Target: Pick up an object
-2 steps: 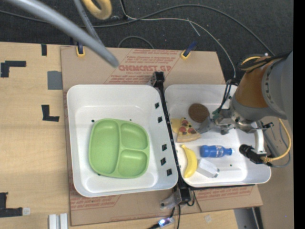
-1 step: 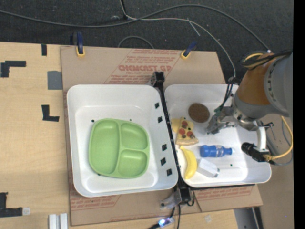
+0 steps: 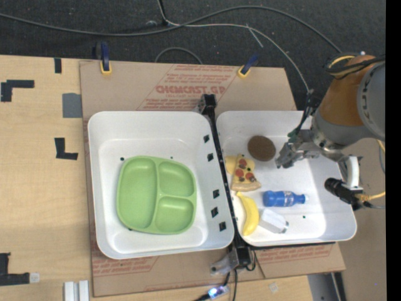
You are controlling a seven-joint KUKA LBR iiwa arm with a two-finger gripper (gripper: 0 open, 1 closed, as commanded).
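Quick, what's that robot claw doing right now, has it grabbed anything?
Gripper: holding nothing; it sits over the right bin beside the brown disc. Whether it is open or closed cannot be told.

The arm ran off the right edge of the frame, its upper links cut from view, and its gripper appeared too small and dark above the right bin to show how it was set. The banana lay partly against the divider, with the white object beside it too indistinct to identify, while the print on the pizza slice and the label of the blue bottle could not be read. Black cables left the frame at the top, and the counter was cropped on the left and bottom.
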